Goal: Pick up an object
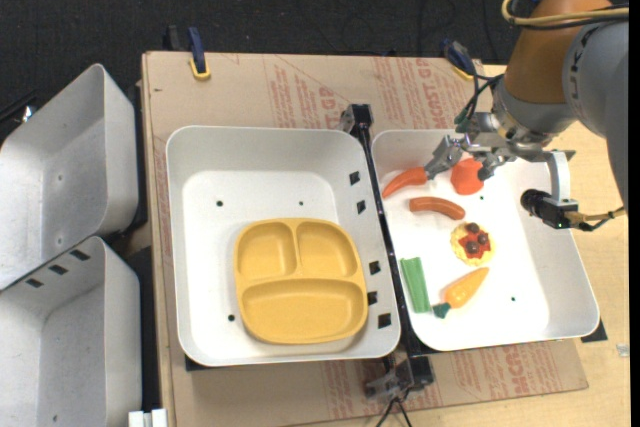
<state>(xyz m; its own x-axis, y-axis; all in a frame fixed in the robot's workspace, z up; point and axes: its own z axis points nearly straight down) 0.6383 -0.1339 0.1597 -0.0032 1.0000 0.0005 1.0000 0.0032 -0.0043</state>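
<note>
My gripper point(463, 160) is spread wide over the far end of the right bin point(560, 310) and has nothing in it. One finger is by the red tomato point(466, 177) and the other is by the chili point(404, 181), so I think I am lined up to grab one of them. The sausage point(437, 207) lies just in front. Nearer the camera sit a small pizza point(470, 241), a carrot point(465, 288) and a green block point(414, 282). The left bin point(200, 155) has a yellow tray point(300, 280).
</note>
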